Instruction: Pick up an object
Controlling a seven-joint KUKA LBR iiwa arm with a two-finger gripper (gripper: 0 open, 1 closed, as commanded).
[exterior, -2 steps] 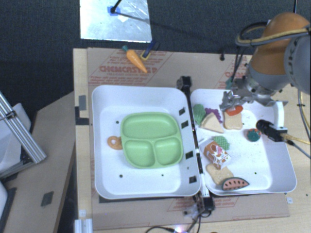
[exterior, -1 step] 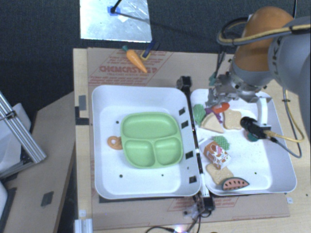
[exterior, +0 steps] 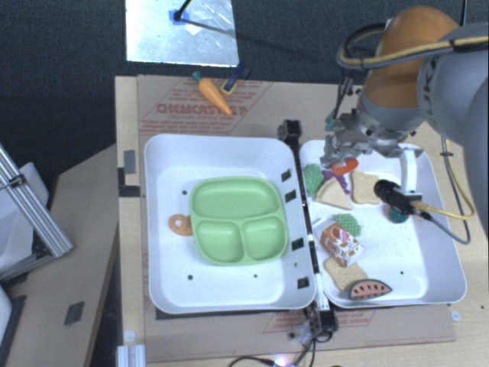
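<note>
While a pretzel (exterior: pixel 180 224) lay beside the green tray (exterior: pixel 237 219) in the left bin (exterior: pixel 164 281), toy food crowded the right bin (exterior: pixel 435 277): a leaf (exterior: pixel 312 178), bread (exterior: pixel 365 187), a watermelon slice (exterior: pixel 370 289). The gripper (exterior: pixel 336 159) hung low over a red piece (exterior: pixel 345 167) at the back; whether it gripped anything could not be told.

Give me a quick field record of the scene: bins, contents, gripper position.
left bin: green divided plate, small pretzel beside it
right bin: toy foods, including watermelon slice, bread slice, wedge
gripper: low over right bin's far-left corner, by a red piece
grasp: cannot tell
outside bins: carrot on the cardboard
</note>
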